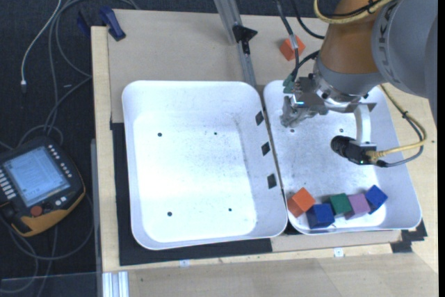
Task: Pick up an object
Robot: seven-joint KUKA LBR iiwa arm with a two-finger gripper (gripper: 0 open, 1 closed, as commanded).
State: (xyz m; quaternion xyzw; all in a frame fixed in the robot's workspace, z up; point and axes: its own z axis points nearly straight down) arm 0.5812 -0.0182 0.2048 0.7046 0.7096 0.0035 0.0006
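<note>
gripper (291, 115) over right bin (396, 149); blocks (338, 204) near

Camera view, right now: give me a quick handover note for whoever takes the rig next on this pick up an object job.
Gripper: over the far end of the right bin, nothing seen between its fingers.
Things: orange block, dark blue block, green block, purple block and blue block clustered along the right bin's near edge. Another orange block lies on the bench beyond the bins.
Done: no pick yet.
Left: move toward the cluster, descend, grasp one, lift.
</note>
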